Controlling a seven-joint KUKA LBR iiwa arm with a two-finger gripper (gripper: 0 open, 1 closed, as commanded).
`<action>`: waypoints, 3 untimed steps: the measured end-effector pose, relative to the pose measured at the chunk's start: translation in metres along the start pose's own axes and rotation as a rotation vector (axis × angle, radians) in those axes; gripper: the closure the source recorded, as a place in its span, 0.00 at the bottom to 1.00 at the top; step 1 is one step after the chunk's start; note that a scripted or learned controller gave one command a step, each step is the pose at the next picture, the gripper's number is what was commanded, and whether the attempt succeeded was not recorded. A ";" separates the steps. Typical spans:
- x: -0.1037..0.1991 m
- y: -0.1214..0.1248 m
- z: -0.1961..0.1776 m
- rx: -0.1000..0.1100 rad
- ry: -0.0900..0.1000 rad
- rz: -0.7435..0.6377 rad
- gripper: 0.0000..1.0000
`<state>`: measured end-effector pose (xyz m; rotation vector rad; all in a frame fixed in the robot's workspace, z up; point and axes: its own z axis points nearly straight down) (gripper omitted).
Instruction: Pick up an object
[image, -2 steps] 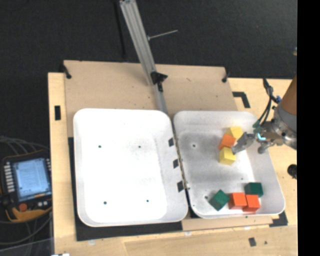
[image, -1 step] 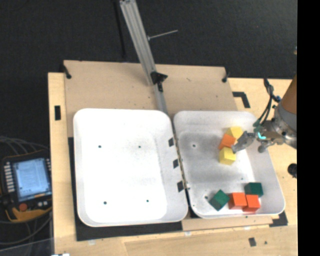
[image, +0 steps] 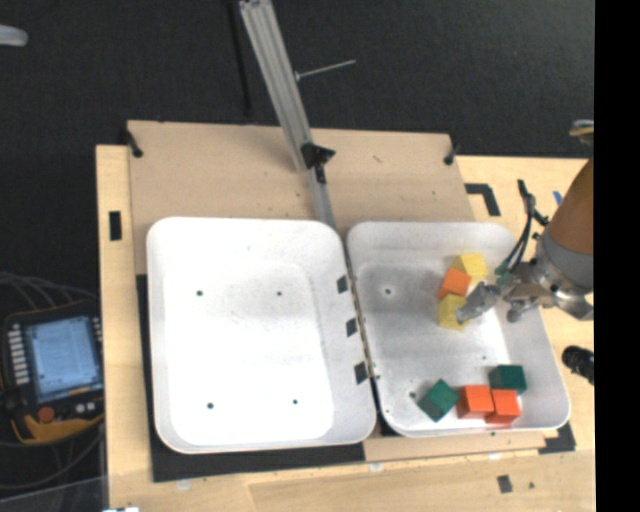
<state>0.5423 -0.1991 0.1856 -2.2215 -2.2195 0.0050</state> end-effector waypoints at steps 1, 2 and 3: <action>-0.007 -0.009 0.056 0.001 0.000 0.000 0.00; -0.009 -0.008 0.088 -0.007 -0.002 0.001 0.00; -0.010 -0.006 0.076 -0.013 -0.002 0.008 1.00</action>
